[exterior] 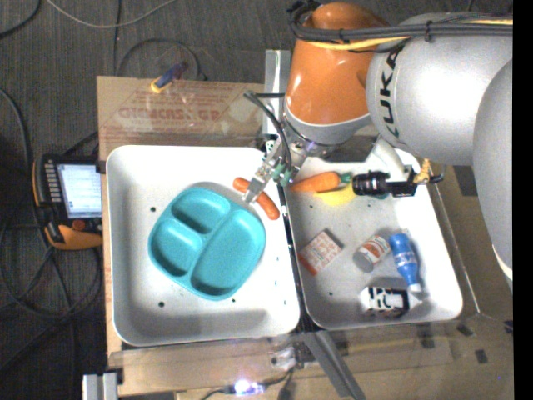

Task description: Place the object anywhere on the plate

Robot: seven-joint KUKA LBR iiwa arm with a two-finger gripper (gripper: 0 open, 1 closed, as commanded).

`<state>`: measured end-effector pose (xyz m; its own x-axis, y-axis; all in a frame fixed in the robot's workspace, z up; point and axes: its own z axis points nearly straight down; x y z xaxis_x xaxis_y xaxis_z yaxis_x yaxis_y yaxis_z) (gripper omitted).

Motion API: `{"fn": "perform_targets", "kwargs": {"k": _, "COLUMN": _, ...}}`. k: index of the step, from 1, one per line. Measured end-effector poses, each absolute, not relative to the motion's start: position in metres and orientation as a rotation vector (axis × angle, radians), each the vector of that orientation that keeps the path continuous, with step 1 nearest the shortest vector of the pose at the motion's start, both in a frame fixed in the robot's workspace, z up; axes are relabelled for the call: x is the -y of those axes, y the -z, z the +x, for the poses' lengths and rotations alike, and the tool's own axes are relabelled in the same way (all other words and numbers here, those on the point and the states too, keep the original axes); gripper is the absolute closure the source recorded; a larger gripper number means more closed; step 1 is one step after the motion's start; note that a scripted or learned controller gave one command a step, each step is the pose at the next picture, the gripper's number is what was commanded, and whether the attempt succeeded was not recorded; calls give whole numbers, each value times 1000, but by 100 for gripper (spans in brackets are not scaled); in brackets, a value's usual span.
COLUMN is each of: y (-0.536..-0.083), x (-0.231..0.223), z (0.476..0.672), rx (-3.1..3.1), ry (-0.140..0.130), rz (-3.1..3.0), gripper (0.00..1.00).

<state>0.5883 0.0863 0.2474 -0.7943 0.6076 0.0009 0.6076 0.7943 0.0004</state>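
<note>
A teal divided plate (pixel 208 244) lies in the left bin (pixel 133 307). At the plate's upper right rim is an orange sausage-shaped object (pixel 267 207), lying slantwise. My gripper (pixel 256 193) reaches down from the orange wrist and crosses the middle of this object. Its thin fingers are closed on the object, and an orange end sticks out on each side. The object is over the plate's far right edge, close to the wall between the bins.
The right bin (pixel 441 307) holds a carrot (pixel 316 182) near its back left corner, a brown packet (pixel 321 249), a small can (pixel 372 251), a blue bottle (pixel 405 261) and a black-and-white item (pixel 385 300). The large arm overhangs the right bin's back.
</note>
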Motion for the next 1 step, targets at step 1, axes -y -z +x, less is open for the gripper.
{"fn": "perform_targets", "kwargs": {"k": 1, "y": -248, "x": -86, "z": 588, "rx": 2975, "ry": 2, "rz": -1009, "gripper": 0}}
